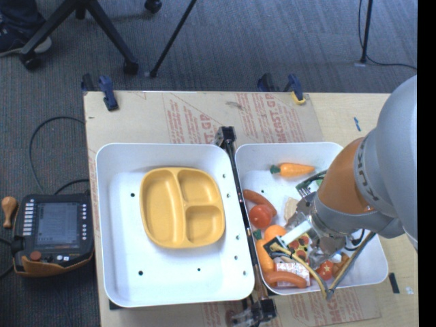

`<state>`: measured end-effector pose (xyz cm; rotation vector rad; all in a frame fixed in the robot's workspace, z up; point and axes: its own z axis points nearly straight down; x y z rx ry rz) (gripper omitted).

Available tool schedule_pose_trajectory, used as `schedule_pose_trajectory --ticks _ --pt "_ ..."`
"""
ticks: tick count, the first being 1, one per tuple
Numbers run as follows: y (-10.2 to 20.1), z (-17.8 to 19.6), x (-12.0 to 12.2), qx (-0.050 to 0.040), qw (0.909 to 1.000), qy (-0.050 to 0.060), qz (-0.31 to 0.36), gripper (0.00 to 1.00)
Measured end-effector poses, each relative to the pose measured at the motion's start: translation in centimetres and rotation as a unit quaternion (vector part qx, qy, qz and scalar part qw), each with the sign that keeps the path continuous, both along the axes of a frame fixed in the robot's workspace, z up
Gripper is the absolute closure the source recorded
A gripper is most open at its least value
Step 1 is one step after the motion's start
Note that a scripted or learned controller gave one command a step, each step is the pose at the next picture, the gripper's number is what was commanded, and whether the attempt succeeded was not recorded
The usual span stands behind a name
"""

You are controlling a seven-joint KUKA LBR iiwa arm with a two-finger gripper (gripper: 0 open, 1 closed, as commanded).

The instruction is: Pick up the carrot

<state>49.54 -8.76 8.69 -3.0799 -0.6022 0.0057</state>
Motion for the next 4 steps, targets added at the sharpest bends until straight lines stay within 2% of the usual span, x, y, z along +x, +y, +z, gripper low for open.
schedule_pose_trajectory --ticks 1,2,3,4 --pt "0.0 1.0 0.0 0.0012 1.0000 0.001 -0.002 1.00" --pt "0.4 0.7 -1.3 -0.0028 0.9955 -0.013 -0.093 1.00" --pt "5.9 10.0 -2.0 -0.0002 0.9966 -0.001 -0.083 1.00" --pt "5.8 10.0 -2.0 -0.0004 0.9966 0.000 -0.083 0.00"
